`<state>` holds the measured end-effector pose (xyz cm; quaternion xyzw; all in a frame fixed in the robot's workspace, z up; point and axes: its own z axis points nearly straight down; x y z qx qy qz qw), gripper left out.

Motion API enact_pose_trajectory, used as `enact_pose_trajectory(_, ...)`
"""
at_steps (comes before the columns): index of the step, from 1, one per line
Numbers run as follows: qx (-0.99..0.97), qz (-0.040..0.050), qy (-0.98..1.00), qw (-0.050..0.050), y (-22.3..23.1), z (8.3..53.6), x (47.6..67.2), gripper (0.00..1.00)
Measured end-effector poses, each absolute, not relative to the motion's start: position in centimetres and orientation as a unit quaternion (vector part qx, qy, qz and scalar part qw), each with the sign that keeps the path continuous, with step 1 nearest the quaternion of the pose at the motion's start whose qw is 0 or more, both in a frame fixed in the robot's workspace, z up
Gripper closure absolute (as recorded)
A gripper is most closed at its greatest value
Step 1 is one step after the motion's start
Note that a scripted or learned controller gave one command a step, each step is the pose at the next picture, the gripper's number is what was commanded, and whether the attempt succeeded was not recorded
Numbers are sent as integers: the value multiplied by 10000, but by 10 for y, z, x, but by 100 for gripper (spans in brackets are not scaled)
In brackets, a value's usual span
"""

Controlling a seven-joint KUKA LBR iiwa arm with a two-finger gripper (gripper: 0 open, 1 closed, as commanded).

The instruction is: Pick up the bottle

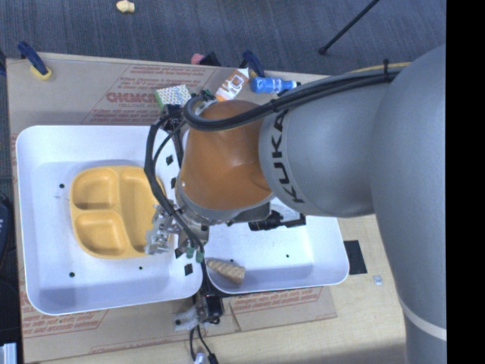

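A small blue bottle [267, 85] lies on its side at the back, just beyond the arm's orange band [224, 158]. My gripper [167, 237] hangs low at the right edge of the left bin [45, 279], beside the yellow divided tray [106, 211]. It is far from the bottle. Nothing shows in its grasp.
An orange-and-white packet [232, 84] and a green patterned piece [173, 95] lie at the back next to the bottle. A brown textured object [226, 270] rests at the front left of the right bin [318, 268]. The arm covers most of that bin.
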<state>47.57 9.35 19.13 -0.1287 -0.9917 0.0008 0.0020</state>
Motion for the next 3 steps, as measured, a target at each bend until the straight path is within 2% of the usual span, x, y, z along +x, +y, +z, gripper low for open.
enact_pose_trajectory(1, -1337, 6, -9910, -9, 22, 271, 477, 100)
enact_pose_trajectory(2, -990, 5, -9951, 10, 2, 242, 476, 100)
enact_pose_trajectory(3, -904, 4, -9959, 15, 26, 191, 476, 100)
